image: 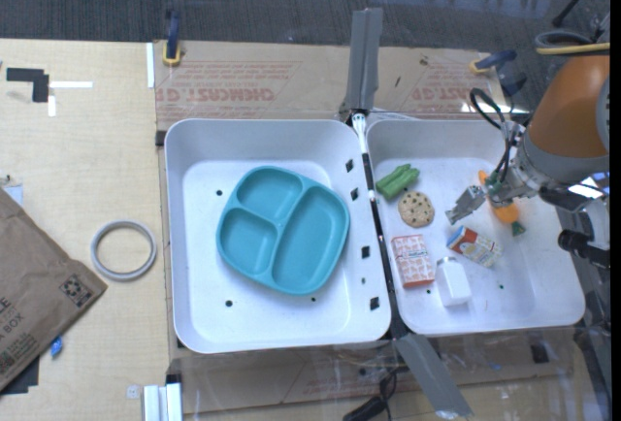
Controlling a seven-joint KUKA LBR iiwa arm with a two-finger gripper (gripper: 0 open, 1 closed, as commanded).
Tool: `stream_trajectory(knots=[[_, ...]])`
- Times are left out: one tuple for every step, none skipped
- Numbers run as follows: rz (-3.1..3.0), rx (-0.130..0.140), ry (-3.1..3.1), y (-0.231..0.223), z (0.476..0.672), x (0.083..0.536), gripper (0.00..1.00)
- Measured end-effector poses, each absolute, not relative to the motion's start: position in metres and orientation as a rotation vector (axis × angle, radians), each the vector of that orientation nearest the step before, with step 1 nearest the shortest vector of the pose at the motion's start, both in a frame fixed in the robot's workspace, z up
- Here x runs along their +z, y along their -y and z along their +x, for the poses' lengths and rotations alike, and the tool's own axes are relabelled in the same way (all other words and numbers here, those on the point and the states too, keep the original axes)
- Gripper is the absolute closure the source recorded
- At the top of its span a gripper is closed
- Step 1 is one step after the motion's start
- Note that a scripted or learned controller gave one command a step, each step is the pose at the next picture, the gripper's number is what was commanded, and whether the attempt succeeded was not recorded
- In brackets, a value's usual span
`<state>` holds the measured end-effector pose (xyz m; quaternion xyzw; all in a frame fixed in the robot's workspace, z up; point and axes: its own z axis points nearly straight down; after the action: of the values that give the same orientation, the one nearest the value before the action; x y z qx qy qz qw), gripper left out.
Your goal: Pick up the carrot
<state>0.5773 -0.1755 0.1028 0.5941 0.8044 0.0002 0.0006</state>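
The carrot (506,210) is a small orange piece with a green tip, lying in the right bin (543,312) near its right side. My gripper (482,197) hangs low over the bin, directly at the carrot's left end and partly covering it. The grey wrist and the orange band of the arm rise up and to the right from there. Whether the carrot is between the gripper's parts or just beside them is unclear from this angle.
The right bin also holds a green vegetable (397,180), a cookie (416,209), a red box (413,261), a white bottle (452,280) and a red-and-white packet (473,245). A teal divided plate (283,230) lies in the left bin (194,312).
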Motion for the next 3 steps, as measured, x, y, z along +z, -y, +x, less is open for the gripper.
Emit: stream_trajectory(knots=[[2.096, 0.037, -2.375, 0.196, 0.602, 0.093, 0.00], [2.011, 0.043, -2.431, 0.197, 0.568, 0.095, 0.00], [1.796, 0.039, -2.586, 0.201, 0.559, 0.094, 0.00]])
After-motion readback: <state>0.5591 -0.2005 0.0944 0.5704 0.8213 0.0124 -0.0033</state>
